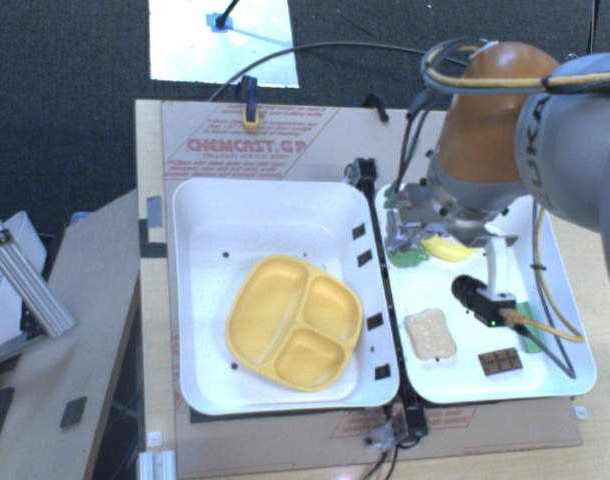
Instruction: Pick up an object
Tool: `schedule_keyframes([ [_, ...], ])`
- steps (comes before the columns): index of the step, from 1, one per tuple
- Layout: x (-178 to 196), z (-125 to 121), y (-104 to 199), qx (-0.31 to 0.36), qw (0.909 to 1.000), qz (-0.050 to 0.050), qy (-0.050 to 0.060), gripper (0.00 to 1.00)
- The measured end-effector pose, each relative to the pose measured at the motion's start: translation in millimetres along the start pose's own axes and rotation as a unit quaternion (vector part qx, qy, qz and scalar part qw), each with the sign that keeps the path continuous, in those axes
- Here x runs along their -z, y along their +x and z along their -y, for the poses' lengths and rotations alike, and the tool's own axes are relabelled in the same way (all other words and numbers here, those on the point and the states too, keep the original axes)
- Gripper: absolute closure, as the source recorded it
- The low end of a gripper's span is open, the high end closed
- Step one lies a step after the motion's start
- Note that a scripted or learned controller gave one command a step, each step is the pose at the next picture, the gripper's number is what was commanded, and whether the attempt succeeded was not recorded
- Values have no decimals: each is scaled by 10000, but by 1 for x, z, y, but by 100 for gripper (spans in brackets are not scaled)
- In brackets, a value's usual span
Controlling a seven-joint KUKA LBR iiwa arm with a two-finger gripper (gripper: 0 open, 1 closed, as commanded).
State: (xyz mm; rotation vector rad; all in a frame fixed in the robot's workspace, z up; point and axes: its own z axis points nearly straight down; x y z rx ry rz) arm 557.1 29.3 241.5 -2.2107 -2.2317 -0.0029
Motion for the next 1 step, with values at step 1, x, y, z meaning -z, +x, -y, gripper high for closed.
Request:
schedule_keyframes([
  [1,-7,-16,60,6,10000,-2,-7,100],
])
